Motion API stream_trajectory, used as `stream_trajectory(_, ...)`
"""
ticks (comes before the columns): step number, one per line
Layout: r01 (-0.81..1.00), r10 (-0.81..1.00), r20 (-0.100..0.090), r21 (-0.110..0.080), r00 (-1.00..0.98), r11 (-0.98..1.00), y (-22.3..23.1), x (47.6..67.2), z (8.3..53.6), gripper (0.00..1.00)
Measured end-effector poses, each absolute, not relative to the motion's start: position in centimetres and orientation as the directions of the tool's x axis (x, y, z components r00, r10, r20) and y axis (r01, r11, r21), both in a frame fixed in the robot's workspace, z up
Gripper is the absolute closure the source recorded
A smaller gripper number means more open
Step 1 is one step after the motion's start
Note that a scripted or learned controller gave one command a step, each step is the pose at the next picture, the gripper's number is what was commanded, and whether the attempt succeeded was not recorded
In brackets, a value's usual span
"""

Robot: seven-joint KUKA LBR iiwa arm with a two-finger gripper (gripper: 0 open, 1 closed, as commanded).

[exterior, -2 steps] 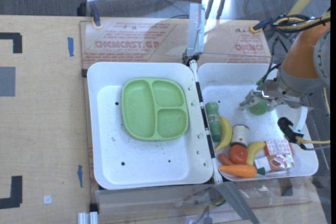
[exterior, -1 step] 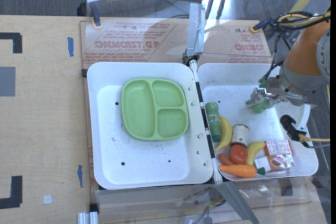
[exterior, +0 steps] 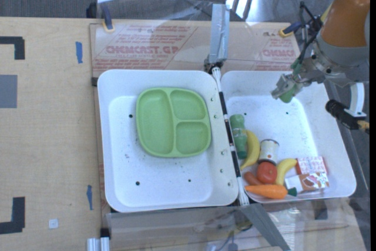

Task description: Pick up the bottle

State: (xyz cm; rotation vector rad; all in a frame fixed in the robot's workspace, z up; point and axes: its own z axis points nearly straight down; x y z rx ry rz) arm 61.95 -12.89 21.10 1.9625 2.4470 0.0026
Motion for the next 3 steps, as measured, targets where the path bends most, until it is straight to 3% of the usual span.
stream_trajectory(1, 0.974, 0.974, -0.002, 0.005, -0.225, 0.225, -3.7, 62.4, 23.8, 1.0)
stream_trajectory(2, 0.989, 0.989, 0.001, -0.002, -0.145, 0.145, 4.3, 60.7, 22.6, 1.0)
stream_trajectory(3, 0.95, 0.95, -0.001, 0.0, 0.312, -0.312, 10.2, 60.1, 22.7, 1.0)
